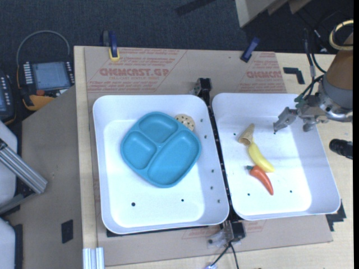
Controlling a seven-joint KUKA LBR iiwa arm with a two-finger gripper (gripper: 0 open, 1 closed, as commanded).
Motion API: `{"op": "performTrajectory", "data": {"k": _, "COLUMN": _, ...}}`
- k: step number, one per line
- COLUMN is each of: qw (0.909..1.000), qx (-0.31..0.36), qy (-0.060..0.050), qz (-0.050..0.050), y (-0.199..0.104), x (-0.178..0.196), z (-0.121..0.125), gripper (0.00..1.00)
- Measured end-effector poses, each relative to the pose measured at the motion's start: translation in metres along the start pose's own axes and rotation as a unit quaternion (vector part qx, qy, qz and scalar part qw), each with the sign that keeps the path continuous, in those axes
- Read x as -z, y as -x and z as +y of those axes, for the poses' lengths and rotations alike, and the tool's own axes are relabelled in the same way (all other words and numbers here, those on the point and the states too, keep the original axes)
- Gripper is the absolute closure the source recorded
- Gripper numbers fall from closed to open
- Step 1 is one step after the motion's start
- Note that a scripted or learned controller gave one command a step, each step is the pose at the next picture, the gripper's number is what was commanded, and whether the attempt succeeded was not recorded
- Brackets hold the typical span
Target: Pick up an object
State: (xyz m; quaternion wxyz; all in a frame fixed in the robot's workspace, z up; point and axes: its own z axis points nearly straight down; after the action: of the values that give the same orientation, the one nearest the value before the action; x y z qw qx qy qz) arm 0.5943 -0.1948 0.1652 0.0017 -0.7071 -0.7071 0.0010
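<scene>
The surface (84, 150) bears two white bins. The left bin (112, 206) holds a blue divided plate (161, 148) with a cookie (184, 120) at its far edge. In the right bin (314, 189) lie a banana (257, 151) and, touching it, a red pepper (262, 179). The claw (294, 121) hovers spread open and empty, far right of the banana.

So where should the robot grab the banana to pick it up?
Probably around the banana's middle, coming straight down from above. It lies flat in the right bin, slanting, so the jaws should close across its narrow width. A cone touches its top end and a red pepper its lower end, so the middle is freest.
</scene>
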Motion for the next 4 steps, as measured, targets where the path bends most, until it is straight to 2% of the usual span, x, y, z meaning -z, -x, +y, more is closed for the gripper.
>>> {"op": "performTrajectory", "data": {"k": 1, "qw": 1.0, "qx": 0.001, "qy": 0.0, "qz": 0.0, "y": -0.005, "x": -0.043, "z": 0.002, "gripper": 0.0}}
{"op": "performTrajectory", "data": {"k": 2, "qw": 1.0, "qx": 0.001, "qy": 0.002, "qz": -0.001, "y": -0.005, "x": -0.031, "z": 0.003, "gripper": 1.0}}
{"op": "performTrajectory", "data": {"k": 4, "qw": 1.0, "qx": 0.0, "qy": 0.004, "qz": -0.001, "y": -0.004, "x": 0.057, "z": 0.002, "gripper": 1.0}}
